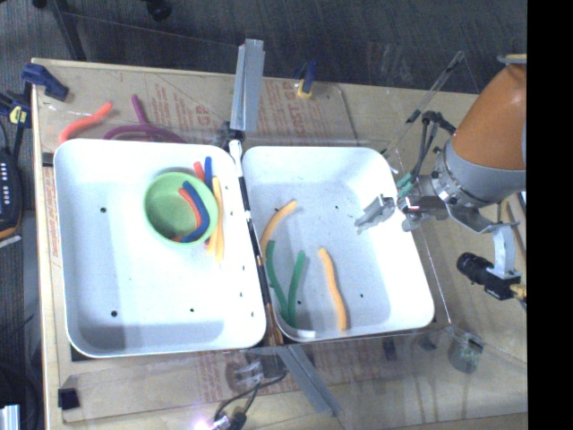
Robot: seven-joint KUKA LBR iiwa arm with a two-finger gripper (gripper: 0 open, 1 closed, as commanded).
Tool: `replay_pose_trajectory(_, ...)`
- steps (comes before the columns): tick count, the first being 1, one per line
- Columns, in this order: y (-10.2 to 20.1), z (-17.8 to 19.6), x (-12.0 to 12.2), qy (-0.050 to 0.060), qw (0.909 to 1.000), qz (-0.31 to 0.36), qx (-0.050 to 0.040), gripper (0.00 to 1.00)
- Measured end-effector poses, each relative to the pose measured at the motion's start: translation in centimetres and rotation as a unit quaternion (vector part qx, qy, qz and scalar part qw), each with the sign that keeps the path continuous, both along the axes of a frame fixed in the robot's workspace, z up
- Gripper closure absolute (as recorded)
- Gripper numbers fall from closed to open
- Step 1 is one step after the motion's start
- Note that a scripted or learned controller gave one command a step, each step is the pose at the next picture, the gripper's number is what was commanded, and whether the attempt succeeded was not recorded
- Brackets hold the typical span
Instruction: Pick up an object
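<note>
The gripper is hanging over the upper right part of the right bin, with nothing showing between its fingers; whether they are standing apart or together I cannot tell from here, since they are reading as one pale grey shape against the white floor. Behind it, to its right, the grey wrist and the orange band of the arm are leaning in over the bin's edge. Ahead of the gripper, to its left and a little lower, an orange strip is lying in a gentle curve near the bin's left wall, soft-looking, long and thin like a bent worm. Below and left of the gripper, two dark green strips are lying close side by side, both long and slightly bowed, and just to their right a second orange strip is stretching down toward the near wall, almost directly beneath the tool yet well apart from it. Far off to the gripper's left, in the left bin, a green bowl is sitting with red, blue and yellow strips draping over its right rim.
</note>
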State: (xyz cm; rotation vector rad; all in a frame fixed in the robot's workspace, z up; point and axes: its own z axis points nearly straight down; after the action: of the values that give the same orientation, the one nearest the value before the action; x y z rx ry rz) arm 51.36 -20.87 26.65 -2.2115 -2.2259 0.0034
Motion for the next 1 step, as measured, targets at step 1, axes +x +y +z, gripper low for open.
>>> replay_pose_trajectory(1, 1.11, -10.27, -0.74, 0.001, 0.9979, 0.065, -0.0002, 0.0)
